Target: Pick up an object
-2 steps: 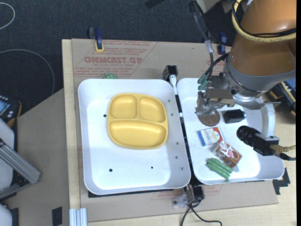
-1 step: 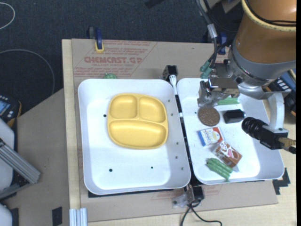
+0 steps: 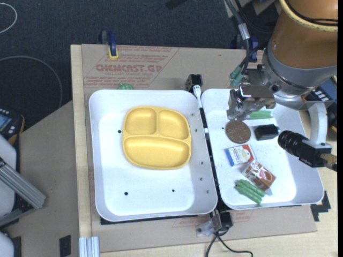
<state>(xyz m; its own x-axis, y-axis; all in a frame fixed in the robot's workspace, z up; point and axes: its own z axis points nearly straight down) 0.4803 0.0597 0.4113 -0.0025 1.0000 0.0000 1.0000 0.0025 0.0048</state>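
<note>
The right bin holds several small objects. A brown round disc lies near its back left, with a black block just to its right. A green stick pokes out from under the wrist. Further forward lie a blue and white packet, a brown and red packet and a green pea pod. My gripper hangs low over the back of this bin, directly behind the brown disc and close above it. I see nothing held in it.
The left bin carries a yellow divided plate. A black cylindrical fitting juts over the right bin's right side. The grey and orange arm looms over the back right corner.
</note>
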